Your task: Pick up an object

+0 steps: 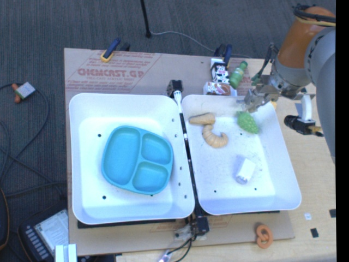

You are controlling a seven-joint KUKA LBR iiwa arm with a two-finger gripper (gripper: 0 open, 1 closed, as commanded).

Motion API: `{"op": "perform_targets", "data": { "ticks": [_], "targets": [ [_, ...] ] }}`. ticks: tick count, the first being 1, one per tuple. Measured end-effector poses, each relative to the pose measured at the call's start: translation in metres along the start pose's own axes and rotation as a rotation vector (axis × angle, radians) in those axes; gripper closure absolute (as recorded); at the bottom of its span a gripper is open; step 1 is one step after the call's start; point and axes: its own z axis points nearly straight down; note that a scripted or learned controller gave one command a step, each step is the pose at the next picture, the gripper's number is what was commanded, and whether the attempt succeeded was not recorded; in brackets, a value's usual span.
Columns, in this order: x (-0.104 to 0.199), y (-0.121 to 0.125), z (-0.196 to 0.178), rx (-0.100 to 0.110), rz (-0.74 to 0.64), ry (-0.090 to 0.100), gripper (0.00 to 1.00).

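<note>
The right bin (283,192) holds a green leafy piece (248,122) near its far right corner, two tan curved pieces (202,119) (216,139) toward its left, and a small white block (245,169) lower down. My gripper (252,103) hangs at the far right edge of that bin, just above and behind the green piece. Nothing shows between its tips.
The left bin (87,201) holds a blue divided plate (137,159). A green bottle (237,75) and a small box (219,83) stand behind the right bin. An orange ring (264,235) lies on the board in front. Clamps sit between the bins.
</note>
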Motion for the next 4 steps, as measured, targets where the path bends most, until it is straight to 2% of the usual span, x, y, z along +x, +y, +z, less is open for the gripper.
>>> {"op": "perform_targets", "data": {
  "ticks": [1, 2, 3, 4],
  "targets": [
    [0.000, 0.000, 0.001, 0.002, 0.000, 0.000, 0.00],
    [0.014, -0.025, 0.056, 0.001, 0.000, 0.002, 0.00],
    [0.082, -0.073, 0.079, -0.002, 0.000, 0.002, 0.00],
    [0.081, -0.072, 0.068, -0.006, 0.001, -0.001, 1.00]
  ]
}}
